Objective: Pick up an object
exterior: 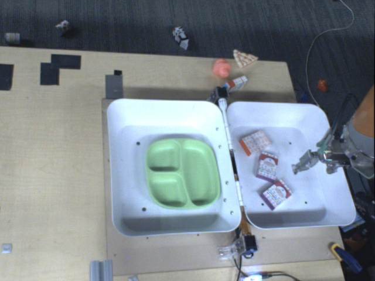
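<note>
Camera view, looking down at a slant on the bench (53, 157): two shallow white bins side by side. The left bin (123, 122) holds a green divided tray (183, 172) with three compartments, lying flat near the bin's centre. The right bin (310, 122) holds three small packets, red and white with printed faces: the upper packet (255, 142) lies toward the bin's middle-left, the middle packet (268, 166) just below and right of it, the lower packet (275, 194) just below that, tilted. The three are close together; edge contact between them cannot be resolved. The arm enters from the right; the gripper (306, 163) sits over the right bin's right half, to the right of the middle packet and apart from it. Its fingers look slightly spread, with nothing between them. Beyond the bins' far edge, on the bench: a pink ball (221, 68), a wedge-shaped toy (245, 58), and a small tube (237, 84).
</note>
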Controlling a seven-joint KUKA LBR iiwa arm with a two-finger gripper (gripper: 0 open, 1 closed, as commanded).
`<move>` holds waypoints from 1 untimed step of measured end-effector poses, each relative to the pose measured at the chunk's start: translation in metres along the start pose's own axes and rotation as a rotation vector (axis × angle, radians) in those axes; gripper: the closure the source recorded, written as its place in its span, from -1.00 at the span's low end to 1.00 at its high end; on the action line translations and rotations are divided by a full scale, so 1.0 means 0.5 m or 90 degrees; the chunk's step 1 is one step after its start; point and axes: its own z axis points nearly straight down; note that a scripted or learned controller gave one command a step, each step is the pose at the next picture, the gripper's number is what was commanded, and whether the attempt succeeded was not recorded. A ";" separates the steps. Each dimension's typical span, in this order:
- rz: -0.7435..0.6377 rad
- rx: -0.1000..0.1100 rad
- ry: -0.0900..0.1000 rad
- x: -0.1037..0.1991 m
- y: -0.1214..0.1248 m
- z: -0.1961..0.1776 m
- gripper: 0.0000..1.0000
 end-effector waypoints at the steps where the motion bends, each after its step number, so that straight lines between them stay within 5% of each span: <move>1: 0.001 -0.003 -0.001 0.040 -0.016 0.201 -1.00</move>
